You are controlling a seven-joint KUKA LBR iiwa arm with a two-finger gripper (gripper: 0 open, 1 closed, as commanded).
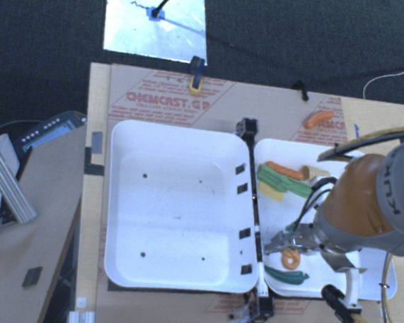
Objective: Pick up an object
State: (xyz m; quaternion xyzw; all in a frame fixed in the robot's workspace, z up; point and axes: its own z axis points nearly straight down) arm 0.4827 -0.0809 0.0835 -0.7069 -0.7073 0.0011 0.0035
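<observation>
Arm: I see it reaching in from the right, grey, orange band above the wrist.
Gripper (286,245): low at the near right, pointing left.

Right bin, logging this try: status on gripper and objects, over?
Gripper low in right bin, over orange ring. Nothing seen held. Green pepper beside the ring, near front wall.
</observation>
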